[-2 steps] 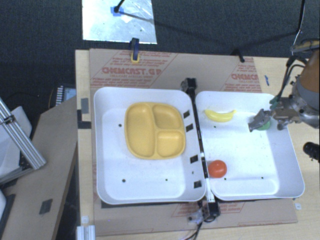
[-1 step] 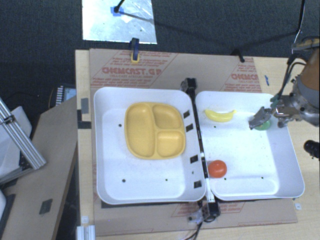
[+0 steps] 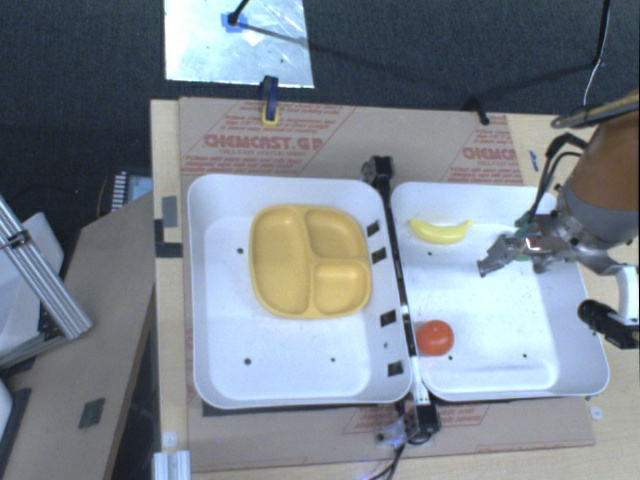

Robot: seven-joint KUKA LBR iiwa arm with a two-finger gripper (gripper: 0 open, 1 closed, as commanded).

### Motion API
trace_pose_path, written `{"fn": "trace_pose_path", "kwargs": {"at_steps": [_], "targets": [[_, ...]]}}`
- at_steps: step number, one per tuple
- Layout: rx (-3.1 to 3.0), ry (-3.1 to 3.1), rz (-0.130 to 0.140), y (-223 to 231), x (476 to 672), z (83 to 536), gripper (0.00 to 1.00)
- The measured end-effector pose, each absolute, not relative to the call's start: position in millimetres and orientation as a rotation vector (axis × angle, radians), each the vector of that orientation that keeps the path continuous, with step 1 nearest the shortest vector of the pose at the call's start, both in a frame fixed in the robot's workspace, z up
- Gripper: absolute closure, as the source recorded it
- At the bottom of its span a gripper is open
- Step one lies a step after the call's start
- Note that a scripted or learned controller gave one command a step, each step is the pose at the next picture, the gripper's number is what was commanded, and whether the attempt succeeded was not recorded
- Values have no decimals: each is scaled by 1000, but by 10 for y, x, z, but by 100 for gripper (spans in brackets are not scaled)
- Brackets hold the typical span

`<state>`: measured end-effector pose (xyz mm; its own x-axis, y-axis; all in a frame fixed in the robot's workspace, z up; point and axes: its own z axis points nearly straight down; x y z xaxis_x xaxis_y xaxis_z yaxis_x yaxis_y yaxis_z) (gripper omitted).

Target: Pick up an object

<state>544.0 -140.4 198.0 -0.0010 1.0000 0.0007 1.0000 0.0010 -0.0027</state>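
Fingers [image 3: 497, 259] over right bin [image 3: 575, 363], beside banana [image 3: 441, 230]

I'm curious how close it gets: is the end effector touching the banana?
Apart. The camera view shows bare white bin floor between the end effector and the banana.

- Dark carpet [image 3: 420, 28] is covering the floor around the bench.
- A shiny metal sheet [image 3: 238, 30] is lying on it.
- A brown board [image 3: 330, 133] is topping the bench.
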Motion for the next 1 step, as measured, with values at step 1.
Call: {"fn": "trace_pose_path", "kwargs": {"at_steps": [1], "targets": [[-2220,-2220,1,-1306,5445,1502,0]]}}
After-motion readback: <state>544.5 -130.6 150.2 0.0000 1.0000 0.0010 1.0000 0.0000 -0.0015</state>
